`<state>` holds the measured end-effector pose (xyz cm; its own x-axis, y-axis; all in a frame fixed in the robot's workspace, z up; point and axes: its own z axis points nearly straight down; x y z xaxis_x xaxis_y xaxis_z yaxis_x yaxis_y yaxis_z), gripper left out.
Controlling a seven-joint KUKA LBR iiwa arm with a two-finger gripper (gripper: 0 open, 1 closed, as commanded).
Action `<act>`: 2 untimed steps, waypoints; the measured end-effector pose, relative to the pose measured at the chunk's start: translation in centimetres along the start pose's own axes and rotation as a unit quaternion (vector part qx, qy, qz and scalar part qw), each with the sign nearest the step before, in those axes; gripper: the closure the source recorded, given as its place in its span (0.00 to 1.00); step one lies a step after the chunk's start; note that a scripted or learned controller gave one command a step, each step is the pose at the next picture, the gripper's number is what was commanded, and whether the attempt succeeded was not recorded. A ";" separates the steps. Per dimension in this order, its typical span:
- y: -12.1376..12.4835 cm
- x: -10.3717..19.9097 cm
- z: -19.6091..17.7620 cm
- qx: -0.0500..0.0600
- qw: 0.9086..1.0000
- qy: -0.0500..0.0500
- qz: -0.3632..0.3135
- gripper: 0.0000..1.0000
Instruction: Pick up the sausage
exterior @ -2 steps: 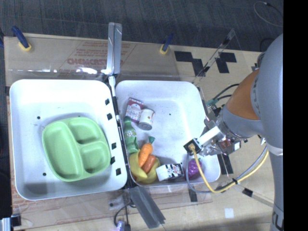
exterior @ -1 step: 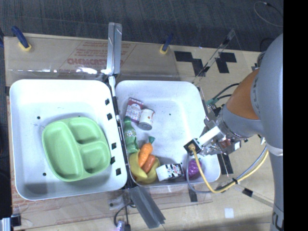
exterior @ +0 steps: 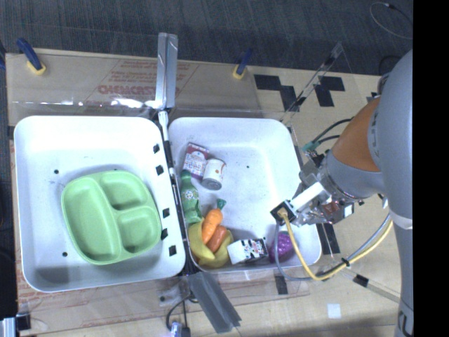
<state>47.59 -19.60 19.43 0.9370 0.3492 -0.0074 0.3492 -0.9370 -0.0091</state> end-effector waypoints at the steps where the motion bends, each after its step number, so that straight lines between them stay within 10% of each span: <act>1: -0.1 0.1 -0.9 0.002 1.000 -0.001 -0.004 1.00; 2: 1.4 -0.4 10.2 -0.002 0.987 0.002 -0.162 1.00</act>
